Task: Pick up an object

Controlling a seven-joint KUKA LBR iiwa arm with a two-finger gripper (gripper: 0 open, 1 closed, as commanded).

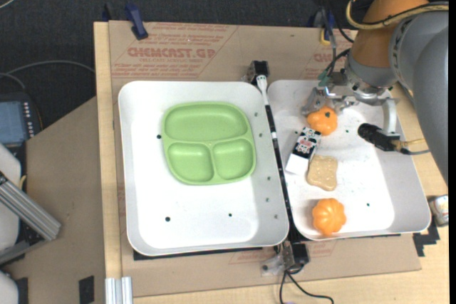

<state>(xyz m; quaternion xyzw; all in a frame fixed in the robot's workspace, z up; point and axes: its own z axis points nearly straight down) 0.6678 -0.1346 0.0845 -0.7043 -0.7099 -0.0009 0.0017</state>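
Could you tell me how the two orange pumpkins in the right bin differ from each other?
The upper pumpkin sits at the far side of the right bin, directly under the gripper; the lower pumpkin sits near the bin's front edge, well apart from the arm. The upper one looks smaller and is partly covered by the gripper, while the lower one is in full view. Both are round, orange and ribbed.
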